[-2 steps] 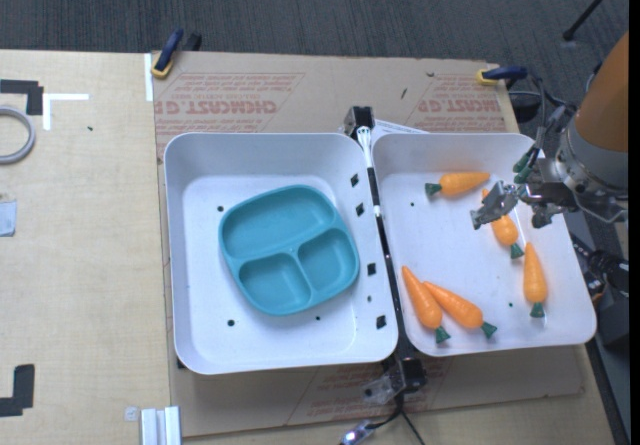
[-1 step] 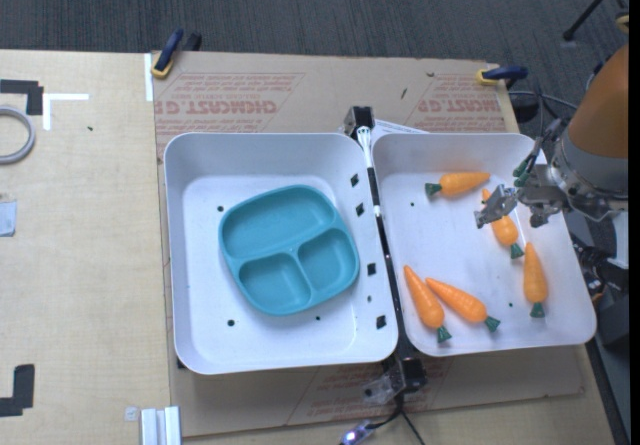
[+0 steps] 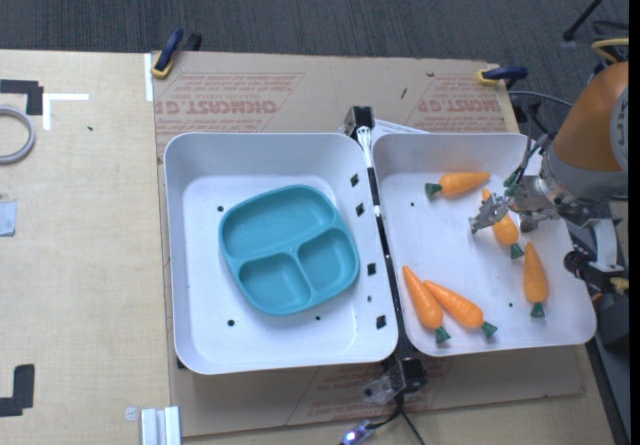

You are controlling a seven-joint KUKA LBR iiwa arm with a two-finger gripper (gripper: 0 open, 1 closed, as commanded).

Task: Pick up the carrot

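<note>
Claw [image 3: 497, 216] low in right bin [image 3: 420, 158], fingers around a carrot [image 3: 505, 230], grip uncertain

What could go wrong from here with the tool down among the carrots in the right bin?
1. The tool sits on one small carrot near the bin's far right; its grip looks partial, so the carrot may slip out on lifting.
2. Another carrot lies close below it and could get knocked.
3. The two carrots lying touching would be hard to separate on a retry.

Glossy white plastic bins [image 3: 190, 263]; smooth teal plastic plate [image 3: 288, 248]; matt cardboard [image 3: 280, 93].
</note>
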